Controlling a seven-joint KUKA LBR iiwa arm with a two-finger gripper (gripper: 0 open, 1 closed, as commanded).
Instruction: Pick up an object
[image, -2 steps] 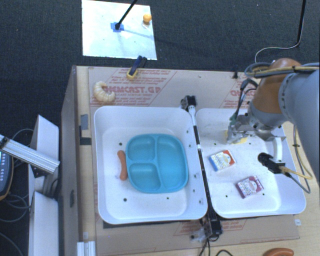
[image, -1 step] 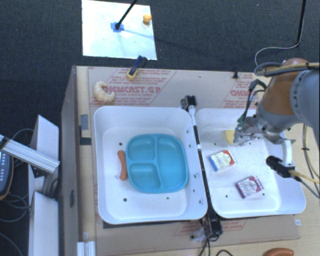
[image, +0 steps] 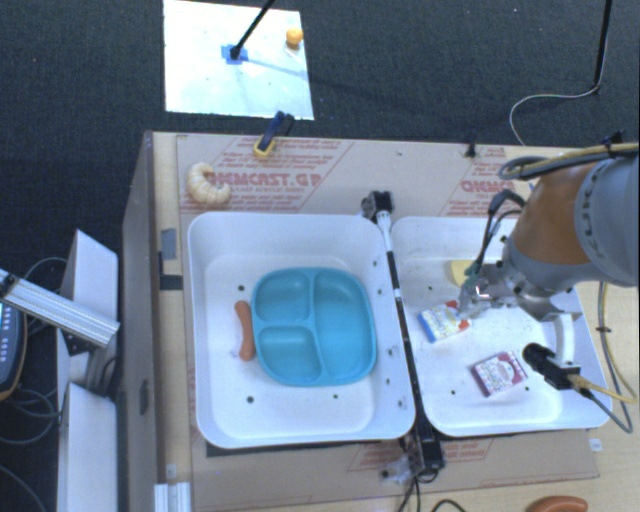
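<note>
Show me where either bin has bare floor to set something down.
Left white bin: bare strips above and below the blue divided plastic plate, whose left side has an orange sausage. Right white bin: bare near-left corner; crowded around the gripper, small white carton and maroon packet.

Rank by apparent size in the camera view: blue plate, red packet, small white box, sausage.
1. blue plate, by far.
2. red packet.
3. small white box, close to the packet; the gripper overlaps its end, so unsure.
4. sausage: long but thin.
</note>
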